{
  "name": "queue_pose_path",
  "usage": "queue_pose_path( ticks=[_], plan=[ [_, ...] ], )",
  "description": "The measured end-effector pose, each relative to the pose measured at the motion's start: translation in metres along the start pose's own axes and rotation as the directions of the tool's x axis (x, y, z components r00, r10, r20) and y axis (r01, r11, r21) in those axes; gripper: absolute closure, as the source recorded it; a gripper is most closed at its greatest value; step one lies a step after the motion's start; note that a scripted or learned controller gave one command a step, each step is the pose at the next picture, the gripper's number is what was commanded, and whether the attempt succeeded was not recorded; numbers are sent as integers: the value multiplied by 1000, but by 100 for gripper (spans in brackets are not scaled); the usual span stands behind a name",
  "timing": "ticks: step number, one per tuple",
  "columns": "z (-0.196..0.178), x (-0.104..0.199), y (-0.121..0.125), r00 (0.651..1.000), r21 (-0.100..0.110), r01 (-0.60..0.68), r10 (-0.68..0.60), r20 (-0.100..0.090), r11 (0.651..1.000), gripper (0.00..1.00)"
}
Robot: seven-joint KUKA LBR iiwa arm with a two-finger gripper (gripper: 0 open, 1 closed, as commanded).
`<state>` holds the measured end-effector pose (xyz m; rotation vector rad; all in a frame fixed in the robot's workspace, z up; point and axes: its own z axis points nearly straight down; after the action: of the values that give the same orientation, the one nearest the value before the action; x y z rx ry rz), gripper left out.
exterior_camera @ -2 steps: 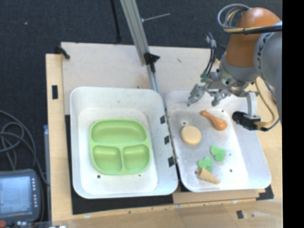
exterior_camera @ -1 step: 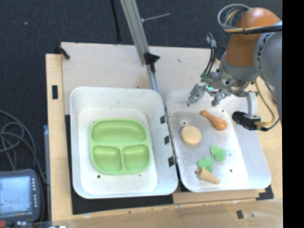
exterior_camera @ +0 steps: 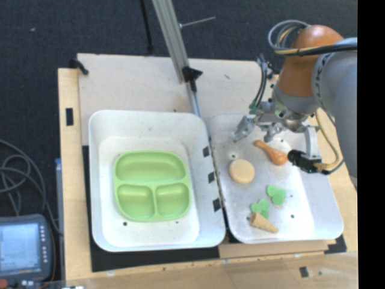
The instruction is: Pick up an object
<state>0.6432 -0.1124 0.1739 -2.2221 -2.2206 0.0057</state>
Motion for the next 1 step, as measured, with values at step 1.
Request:
queue_pose_path(
  ticks=[1],
  plan=[
    [42, -4, 0, 1000, 0, -2, 2, 0, 1000, 0]
  ],
)
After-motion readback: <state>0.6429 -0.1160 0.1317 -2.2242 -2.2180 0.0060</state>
